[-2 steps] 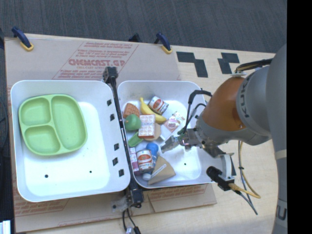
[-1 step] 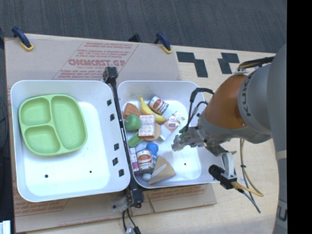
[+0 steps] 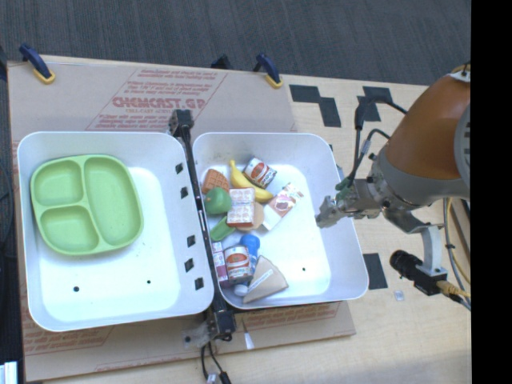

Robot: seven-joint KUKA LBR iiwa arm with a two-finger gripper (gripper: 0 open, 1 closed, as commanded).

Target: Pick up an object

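The right bin (image 3: pixel 320 250) holds a heap of small toy groceries along its left side: a yellow banana (image 3: pixel 248 184), a red-labelled can (image 3: pixel 259 172), a green pepper (image 3: pixel 217 202), a white packet (image 3: pixel 282 202), a second can (image 3: pixel 237 262), a blue-capped item (image 3: pixel 250 243) and a tan wedge (image 3: pixel 266 282). My gripper (image 3: pixel 329 213) hangs over the bin's right edge, to the right of the heap and apart from it. Nothing shows between its tips. The orange-banded arm (image 3: pixel 428 138) reaches in behind it from the right.
The left bin (image 3: pixel 104 282) holds a green three-compartment plate (image 3: pixel 86 204) in its upper left. A black hinge strip (image 3: pixel 192 206) runs between the bins. Cardboard (image 3: pixel 160 94) lies beneath, held by clamps (image 3: pixel 38 64). Cables and a black fitting (image 3: pixel 412 269) sit right of the bins.
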